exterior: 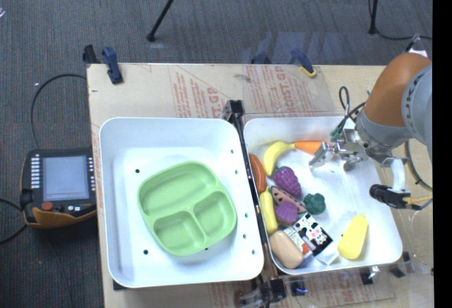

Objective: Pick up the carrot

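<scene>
The carrot (308, 147) lies near the far wall of the right bin (381, 229), pointing left, its tip just beside the upper end of a banana (275, 155). The gripper (329, 156) sits just right of the carrot's thick end, low over the bin floor, its metal fingers (319, 160) angled down and to the left; whether they are spread or closed cannot be told, and nothing shows between them. Nearer the camera from the banana are purple grapes (287, 180), a dark green broccoli (314, 203), a watermelon slice (284, 196), a second purple piece (287, 212) and a corn cob (268, 210) along the left wall (a reddish sausage (258, 172) lies above it). At the near wall are a bread roll (286, 249), a black-and-white carton (311, 234) and a lemon-yellow piece (354, 237). The left bin (120, 151) holds a green divided plate (186, 208)
</scene>
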Robot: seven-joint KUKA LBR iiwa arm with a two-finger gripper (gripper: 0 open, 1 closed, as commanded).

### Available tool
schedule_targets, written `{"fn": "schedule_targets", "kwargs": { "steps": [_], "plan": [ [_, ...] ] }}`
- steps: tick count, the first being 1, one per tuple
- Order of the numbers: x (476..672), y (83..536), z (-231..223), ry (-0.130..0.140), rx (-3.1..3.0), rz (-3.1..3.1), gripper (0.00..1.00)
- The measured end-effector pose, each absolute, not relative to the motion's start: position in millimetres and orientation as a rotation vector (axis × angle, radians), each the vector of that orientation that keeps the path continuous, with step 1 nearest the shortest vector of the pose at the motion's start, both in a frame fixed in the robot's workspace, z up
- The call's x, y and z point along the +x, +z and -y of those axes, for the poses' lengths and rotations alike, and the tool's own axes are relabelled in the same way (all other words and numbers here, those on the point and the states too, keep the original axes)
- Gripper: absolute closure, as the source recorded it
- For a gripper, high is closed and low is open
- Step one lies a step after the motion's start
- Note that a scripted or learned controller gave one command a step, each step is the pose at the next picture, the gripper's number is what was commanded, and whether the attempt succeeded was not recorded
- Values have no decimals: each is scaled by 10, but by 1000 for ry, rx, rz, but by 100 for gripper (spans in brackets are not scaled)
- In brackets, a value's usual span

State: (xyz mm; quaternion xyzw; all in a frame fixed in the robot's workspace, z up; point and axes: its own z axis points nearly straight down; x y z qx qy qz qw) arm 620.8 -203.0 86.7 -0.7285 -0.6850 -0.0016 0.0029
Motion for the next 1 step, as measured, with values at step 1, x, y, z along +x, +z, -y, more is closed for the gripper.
{"fn": "schedule_targets", "kwargs": {
  "steps": [1],
  "plan": [
    [6449,874,1830,1,-2625,1722,0]
  ]
}}
